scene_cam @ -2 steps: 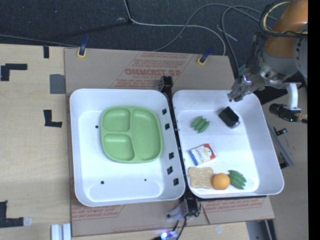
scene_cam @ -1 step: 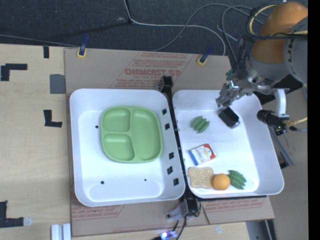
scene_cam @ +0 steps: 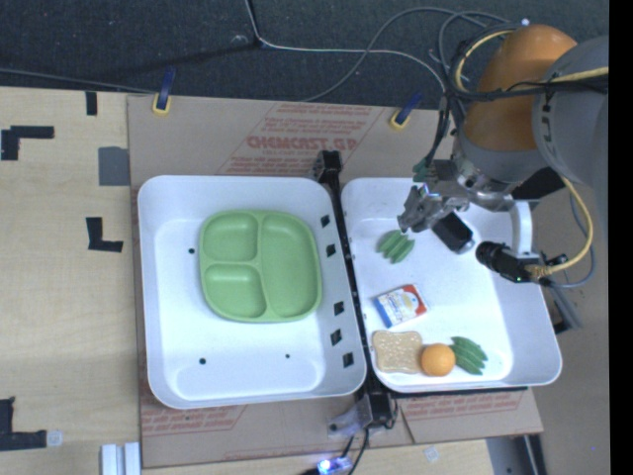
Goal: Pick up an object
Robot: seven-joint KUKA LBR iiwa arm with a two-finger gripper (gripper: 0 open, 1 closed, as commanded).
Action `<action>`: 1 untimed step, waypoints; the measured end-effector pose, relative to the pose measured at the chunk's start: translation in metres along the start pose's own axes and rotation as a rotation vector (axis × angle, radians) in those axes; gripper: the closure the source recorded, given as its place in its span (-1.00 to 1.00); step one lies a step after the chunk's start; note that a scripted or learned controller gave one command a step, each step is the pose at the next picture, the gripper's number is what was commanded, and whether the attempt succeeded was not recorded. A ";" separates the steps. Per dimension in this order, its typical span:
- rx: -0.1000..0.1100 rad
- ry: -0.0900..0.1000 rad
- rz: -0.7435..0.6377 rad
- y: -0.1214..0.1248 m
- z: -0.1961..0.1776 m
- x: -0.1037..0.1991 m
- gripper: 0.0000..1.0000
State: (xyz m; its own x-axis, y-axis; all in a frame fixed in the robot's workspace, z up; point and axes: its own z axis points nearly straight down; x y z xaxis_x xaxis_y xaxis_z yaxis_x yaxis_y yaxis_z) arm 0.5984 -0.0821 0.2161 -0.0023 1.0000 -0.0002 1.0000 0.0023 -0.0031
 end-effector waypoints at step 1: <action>0.001 0.000 0.000 -0.024 -0.001 0.035 1.00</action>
